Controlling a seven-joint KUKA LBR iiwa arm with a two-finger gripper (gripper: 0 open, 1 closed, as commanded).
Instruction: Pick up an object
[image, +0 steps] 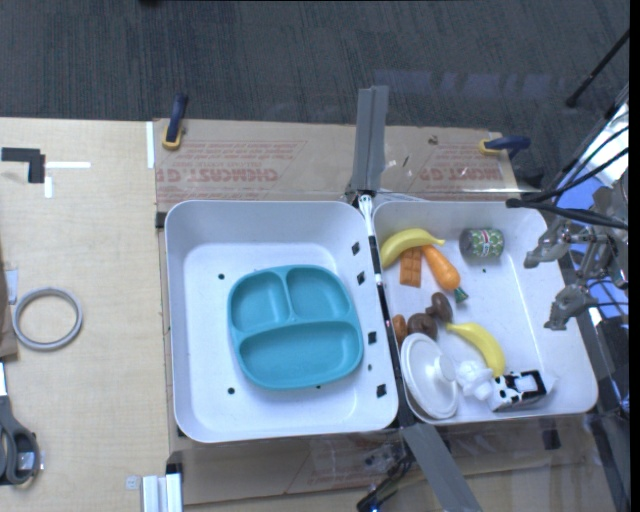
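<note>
— From above: why is everything heaped in the right bin?

— I'd guess that's the picking side. Two bananas, a carrot, a green can, a white dish and a toy cow lie loose there, easy to reach from the right. The left bin only carries a blue tray, likely the drop spot.

— And the jaws?

— The gripper sits by the right bin's right wall, nothing in it; open or closed, I cannot tell.
</note>
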